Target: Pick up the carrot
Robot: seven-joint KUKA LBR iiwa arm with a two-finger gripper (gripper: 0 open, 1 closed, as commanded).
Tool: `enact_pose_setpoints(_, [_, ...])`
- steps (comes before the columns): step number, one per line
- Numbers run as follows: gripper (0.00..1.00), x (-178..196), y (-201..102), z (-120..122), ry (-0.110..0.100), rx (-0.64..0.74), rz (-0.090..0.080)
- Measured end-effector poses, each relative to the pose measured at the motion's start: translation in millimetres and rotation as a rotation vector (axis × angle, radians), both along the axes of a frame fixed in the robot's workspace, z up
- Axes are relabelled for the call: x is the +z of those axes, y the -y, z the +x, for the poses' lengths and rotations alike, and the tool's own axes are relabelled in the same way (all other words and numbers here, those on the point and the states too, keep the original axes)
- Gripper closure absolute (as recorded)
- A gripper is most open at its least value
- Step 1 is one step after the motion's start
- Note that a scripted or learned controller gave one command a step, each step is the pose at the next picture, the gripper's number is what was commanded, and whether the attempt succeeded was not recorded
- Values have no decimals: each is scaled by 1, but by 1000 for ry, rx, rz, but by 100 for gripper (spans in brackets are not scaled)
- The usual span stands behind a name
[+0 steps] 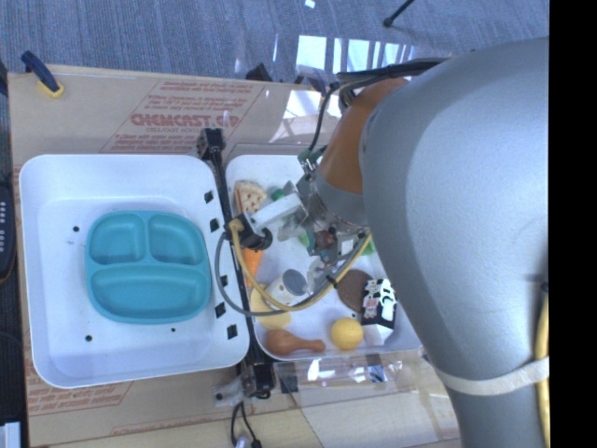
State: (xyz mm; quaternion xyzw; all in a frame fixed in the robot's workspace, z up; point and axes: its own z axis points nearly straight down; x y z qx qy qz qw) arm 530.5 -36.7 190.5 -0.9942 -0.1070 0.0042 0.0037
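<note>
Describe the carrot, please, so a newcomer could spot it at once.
Start at the right white bin, beneath the arm, and follow its left wall. Midway along lies the carrot, a slim orange taper, unlike the round yellow lemon and tan drumstick nearby.

Red print on the brown sheet [140, 101] reads "CHEMCAST"; its smaller lines are too blurred to read.

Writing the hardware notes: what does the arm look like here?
The arm is a bulky, rounded, smooth grey shell. An orange band sits above the wrist, with thin black cables running along it. The gripper is a small metallic grey cluster.
</note>
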Motion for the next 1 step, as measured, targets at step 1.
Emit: enact_pose_setpoints(1, [0, 0, -13, -33, -5, -1, -2])
